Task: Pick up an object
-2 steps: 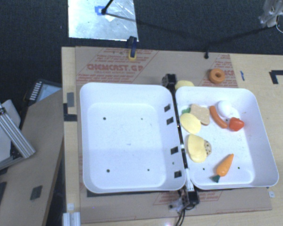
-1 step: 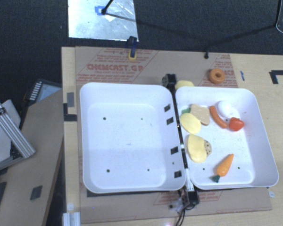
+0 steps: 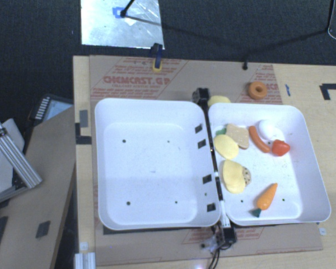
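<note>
Looked down on a tan desk (image 3: pixel 84 167) topped with a printed brown board (image 3: pixel 140 78), dark floor around it. Found two shallow white bins side by side on the board, joined along a black clipped seam. Noted a tangle of wires (image 3: pixel 219 241) at the nearest end of that seam.

Counted the task's objects in the right bin (image 3: pixel 302 172). Met first, nearest, an orange carrot (image 3: pixel 267 196) with a green end, lying at a slant. Passed next a pale yellow oval piece (image 3: pixel 232 176) close to the seam, with a small speckled brown disc (image 3: pixel 246 176) touching its right side. Reached, farther back, a second yellow oval (image 3: pixel 226 147), a beige slice (image 3: pixel 238 135) just behind it, an orange-red sausage (image 3: pixel 259 140), a red tomato-like piece (image 3: pixel 280 147) and a white rounded object (image 3: pixel 269 130) clustered together. Saw only bare white floor with small dark dots in the left bin (image 3: pixel 151 167).

Spotted beyond the bins a yellow rounded thing (image 3: pixel 219 100) just behind the right bin's rim, a brown doughnut (image 3: pixel 258 90) on the board, a yellow-and-blue clamp (image 3: pixel 157 60) at the far edge, and a shiny metal sheet (image 3: pixel 121 14) on the floor farthest back. Made out slanted aluminium rails (image 3: pixel 11 156) off to the left.
</note>
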`<state>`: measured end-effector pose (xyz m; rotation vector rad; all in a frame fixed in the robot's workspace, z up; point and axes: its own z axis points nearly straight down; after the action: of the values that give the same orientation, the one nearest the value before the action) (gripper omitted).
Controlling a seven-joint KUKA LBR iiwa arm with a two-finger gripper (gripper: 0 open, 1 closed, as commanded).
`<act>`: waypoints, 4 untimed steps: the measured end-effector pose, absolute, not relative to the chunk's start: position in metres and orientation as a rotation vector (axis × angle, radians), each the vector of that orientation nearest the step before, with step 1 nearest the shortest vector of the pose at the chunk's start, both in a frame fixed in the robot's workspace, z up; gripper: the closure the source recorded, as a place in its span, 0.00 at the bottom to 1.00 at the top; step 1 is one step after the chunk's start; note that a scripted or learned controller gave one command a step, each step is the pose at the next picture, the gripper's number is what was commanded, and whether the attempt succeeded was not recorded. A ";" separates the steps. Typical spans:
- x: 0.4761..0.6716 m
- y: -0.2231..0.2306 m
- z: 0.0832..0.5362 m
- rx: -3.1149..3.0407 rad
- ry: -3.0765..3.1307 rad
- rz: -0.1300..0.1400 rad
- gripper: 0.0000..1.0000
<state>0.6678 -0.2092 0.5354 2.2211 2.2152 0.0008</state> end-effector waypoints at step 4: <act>0.669 -0.205 0.536 2.213 2.225 0.001 1.00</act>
<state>0.6686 -0.2054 0.5356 2.2131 2.2247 0.0005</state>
